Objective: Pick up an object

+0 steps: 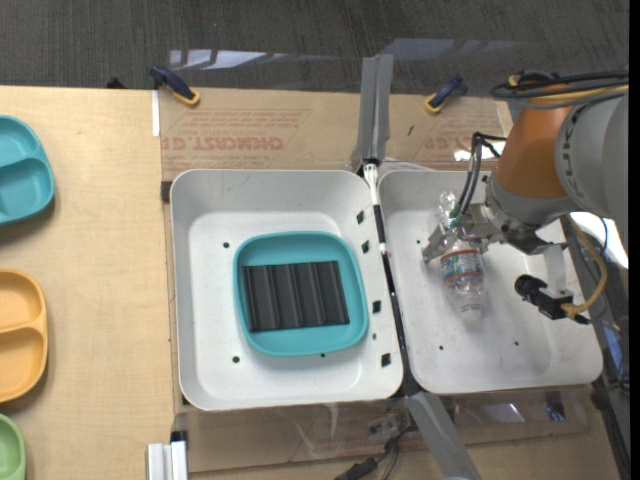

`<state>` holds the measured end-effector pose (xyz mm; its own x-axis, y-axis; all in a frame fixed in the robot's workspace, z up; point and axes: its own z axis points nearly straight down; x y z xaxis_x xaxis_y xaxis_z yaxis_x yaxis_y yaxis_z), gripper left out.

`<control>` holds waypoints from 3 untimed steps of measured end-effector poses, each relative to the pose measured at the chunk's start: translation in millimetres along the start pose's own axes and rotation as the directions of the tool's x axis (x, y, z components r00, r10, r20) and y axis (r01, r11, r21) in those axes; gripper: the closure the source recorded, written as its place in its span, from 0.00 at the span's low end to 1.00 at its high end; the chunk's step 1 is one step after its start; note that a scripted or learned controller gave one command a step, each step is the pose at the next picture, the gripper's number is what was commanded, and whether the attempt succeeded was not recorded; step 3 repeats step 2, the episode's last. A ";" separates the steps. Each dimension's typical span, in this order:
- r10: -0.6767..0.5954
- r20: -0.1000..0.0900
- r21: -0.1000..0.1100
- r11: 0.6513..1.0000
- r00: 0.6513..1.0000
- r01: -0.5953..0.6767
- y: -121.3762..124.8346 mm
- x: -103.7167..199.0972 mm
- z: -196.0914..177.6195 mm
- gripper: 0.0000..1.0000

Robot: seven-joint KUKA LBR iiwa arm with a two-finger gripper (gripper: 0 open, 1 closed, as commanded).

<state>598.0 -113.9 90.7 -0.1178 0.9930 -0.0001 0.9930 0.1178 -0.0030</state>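
Reaches in across the far right corner of the right bin: grey arm with its orange band, wrist bent down toward that bin's middle. Ends in the gripper, low over the bin floor, a little left of the bin's centre and toward its far wall. Cannot tell whether open, closed, or clamped on anything; too much metal and glare there to judge. Lying on the floor of the right bin, about at its centre: a clear, crumpled plastic bottle, one end right under or against the gripper, the other end pointing toward the bin's near wall. Cannot tell whether gripped or merely touched. Just right of the bottle, over the same bin: a black fitting with a yellow cable, hanging off the arm. Directly left of the right bin, touching along the shared edge: the left bin, holding a teal tray with a dark ribbed insert. Under and beyond the right bin: a cardboard sheet, pinned by two clamps. Well to the left of the right bin, past the other bin: a teal plate, an orange plate and the edge of a green one on the wooden bench.
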 end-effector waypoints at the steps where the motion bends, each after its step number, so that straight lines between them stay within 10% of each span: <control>1: 0.002 0.000 0.001 1.000 1.000 -0.002 -0.4 -0.8 -8.6 1.00; 2: -0.120 0.001 -0.002 0.993 0.993 0.120 20.9 62.9 -101.0 1.00; 3: -0.120 0.001 -0.002 0.993 0.993 0.120 20.9 62.9 -101.0 1.00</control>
